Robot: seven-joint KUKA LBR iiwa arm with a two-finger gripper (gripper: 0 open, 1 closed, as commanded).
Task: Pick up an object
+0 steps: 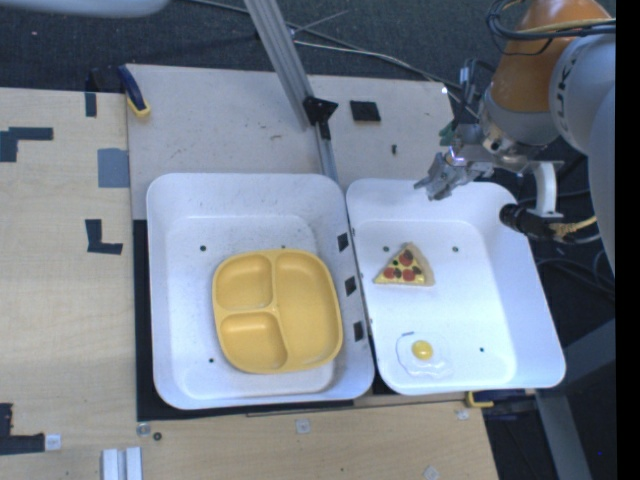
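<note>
A: Going left to right, we have the yellow plastic divided plate (277, 310) lying in the left white bin (170, 268). In the right white bin (520, 298) there's the toy pizza slice with red dots (405, 267) near the middle, and the toy fried egg (421, 354) nearer the front edge.

B: And the gripper (440, 183)?

A: We see it above the right bin's back rim, well apart from both toys. Nothing sits between its fingers; open or closed, we cannot tell (too small and blurred).

B: So we judge the pick not yet made: approach, grasp and lift all remain. Any writing?

A: None we can read.
</note>
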